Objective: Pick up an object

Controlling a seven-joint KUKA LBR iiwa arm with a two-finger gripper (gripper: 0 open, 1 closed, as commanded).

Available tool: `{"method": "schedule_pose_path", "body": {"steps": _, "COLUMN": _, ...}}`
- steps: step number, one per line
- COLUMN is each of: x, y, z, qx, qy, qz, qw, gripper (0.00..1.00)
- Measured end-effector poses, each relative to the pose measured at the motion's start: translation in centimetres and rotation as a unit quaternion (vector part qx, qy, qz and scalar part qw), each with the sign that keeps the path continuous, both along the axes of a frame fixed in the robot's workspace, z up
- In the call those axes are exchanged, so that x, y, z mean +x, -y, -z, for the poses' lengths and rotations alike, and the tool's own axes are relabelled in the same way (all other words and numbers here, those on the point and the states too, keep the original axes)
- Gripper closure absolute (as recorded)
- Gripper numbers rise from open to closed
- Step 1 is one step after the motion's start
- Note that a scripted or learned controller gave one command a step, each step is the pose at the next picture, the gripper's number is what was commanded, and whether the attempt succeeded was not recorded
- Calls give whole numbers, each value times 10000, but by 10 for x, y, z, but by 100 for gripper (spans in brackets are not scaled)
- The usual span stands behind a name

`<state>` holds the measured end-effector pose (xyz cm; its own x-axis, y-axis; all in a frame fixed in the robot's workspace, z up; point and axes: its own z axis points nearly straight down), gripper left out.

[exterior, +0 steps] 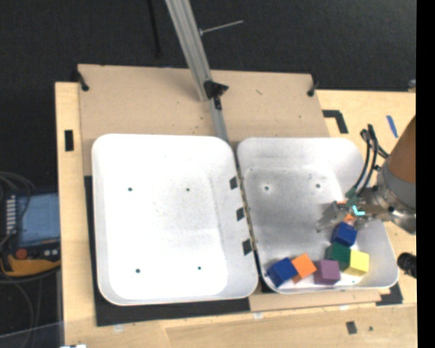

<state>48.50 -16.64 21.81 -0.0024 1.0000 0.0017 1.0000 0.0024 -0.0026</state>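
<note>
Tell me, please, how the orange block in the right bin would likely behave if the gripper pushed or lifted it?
The orange block looks like a flat-faced cube, so it should slide, not roll. It appears rigid and probably light. Wedged between the blue block and purple block near the bin wall, it leaves fingers little room.

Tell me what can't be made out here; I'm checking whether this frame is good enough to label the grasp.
- Gripper: small and blurred in the camera view, so open or shut is unclear.
- Blue cube: sits right under the gripper; contact can't be judged.
- Arm: cut off at the right edge.
- Green cube: partly hidden by the blue cube.
</note>
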Motion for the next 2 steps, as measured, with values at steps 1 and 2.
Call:
{"method": "schedule_pose_path", "body": {"steps": 1, "x": 1, "y": 0, "z": -2, "qx": -3, "qy": 24, "qz": 6, "qw": 10000, "gripper": 0}}
{"method": "schedule_pose_path", "body": {"steps": 2, "x": 3, "y": 1, "z": 41, "qx": -15, "qy": -5, "qz": 22, "qw": 10000, "gripper": 0}}
